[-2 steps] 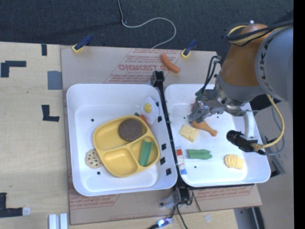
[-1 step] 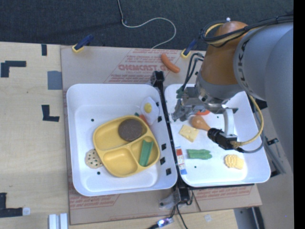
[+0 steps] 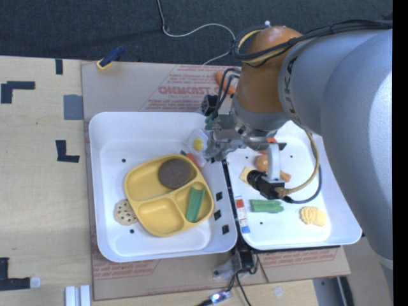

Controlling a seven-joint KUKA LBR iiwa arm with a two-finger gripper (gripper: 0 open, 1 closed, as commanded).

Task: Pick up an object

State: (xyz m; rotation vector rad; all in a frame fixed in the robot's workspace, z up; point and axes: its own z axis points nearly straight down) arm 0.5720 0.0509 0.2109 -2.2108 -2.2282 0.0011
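Bins are set side by side on the desk [image 3: 38,190]. In the left bin [image 3: 105,171] a yellow divided tray [image 3: 153,199] is seen, with a brown disc [image 3: 175,173] and a green stick [image 3: 195,204] in its compartments; a cookie [image 3: 124,213] lies just beside the tray. In the right bin [image 3: 341,225] a green piece [image 3: 266,206] and a yellow piece [image 3: 312,216] are found. The pincer [image 3: 213,146] is placed over the bins' shared edge; whether it is open or closed cannot be told.
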